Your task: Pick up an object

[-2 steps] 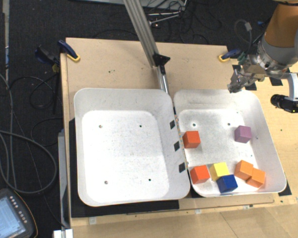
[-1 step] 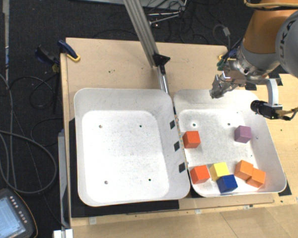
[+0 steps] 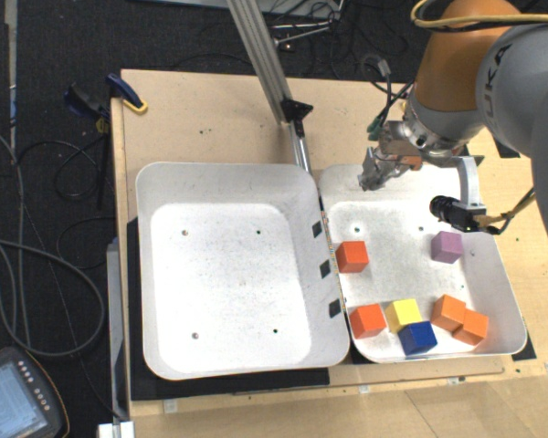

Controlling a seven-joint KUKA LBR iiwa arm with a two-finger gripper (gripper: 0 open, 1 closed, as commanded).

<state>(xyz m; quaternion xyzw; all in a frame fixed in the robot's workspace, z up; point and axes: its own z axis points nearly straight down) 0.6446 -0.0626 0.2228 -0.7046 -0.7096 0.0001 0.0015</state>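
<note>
My gripper [image 3: 374,177] hangs over the far left rim of the right bin [image 3: 502,286], its fingers pointing down and close together with nothing between them. In that bin an orange cube [image 3: 352,256] lies near the left wall, well in front of the gripper. A purple cube [image 3: 447,246] sits toward the right. Along the front lie another orange cube [image 3: 368,319], a yellow cube [image 3: 404,313], a blue cube [image 3: 417,338] and two more orange blocks [image 3: 461,319] touching each other.
The left bin [image 3: 164,245] lies beside the right one, joined by black clips [image 3: 327,267]. A slanted metal pole [image 3: 260,48] crosses the back of the bench. A black cable part [image 3: 452,211] hangs over the right bin's far side.
</note>
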